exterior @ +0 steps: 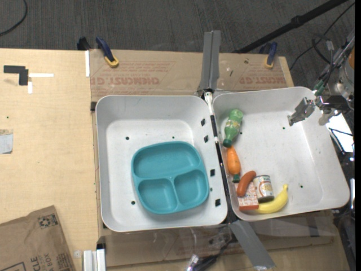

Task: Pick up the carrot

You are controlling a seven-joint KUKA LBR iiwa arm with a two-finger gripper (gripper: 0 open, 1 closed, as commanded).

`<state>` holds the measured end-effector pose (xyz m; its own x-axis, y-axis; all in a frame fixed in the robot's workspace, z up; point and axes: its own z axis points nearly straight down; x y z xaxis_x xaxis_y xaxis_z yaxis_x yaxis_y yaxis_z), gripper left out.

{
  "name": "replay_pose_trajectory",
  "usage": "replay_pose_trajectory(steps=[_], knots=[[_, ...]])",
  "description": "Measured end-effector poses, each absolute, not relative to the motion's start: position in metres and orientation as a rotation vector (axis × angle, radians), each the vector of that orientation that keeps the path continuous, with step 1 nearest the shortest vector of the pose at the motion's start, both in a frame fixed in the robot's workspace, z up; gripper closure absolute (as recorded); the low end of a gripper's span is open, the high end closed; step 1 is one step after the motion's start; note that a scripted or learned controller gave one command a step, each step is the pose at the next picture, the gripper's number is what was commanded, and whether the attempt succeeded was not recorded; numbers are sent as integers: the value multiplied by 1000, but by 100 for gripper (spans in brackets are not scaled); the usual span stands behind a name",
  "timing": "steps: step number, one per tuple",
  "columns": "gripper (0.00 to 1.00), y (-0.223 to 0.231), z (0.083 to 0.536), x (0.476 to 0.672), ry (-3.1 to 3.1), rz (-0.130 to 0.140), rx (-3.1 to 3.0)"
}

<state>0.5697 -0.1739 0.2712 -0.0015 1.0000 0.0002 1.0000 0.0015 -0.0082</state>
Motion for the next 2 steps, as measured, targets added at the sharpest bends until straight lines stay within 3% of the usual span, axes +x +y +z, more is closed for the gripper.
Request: replay_pose_trajectory(steps=[1,2], knots=[[0,-185,220,576,-2463,6,-1940],[0,-132,111,614,-2658,-14,-1697]])
